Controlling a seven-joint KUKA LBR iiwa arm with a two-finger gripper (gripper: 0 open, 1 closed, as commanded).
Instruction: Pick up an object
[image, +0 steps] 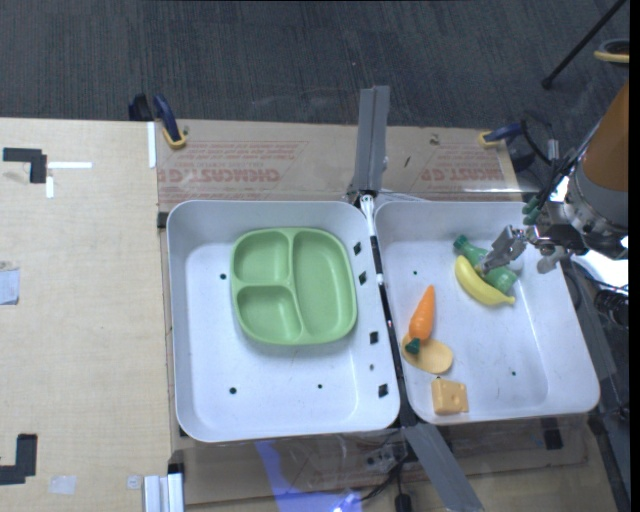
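Sitting in the left bin (200, 400) is a green plate (294, 286). In the right bin (560, 380) lie a carrot (424, 312), a yellow block (449, 397) and a banana (481, 284). The claw (508, 252) hangs spread over the banana's far end.

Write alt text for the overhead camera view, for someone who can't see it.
A grey robot arm reaches from the right, its gripper above a banana and a green toy in the right bin, which also holds a carrot and a yellow block. The left bin holds a green divided plate.
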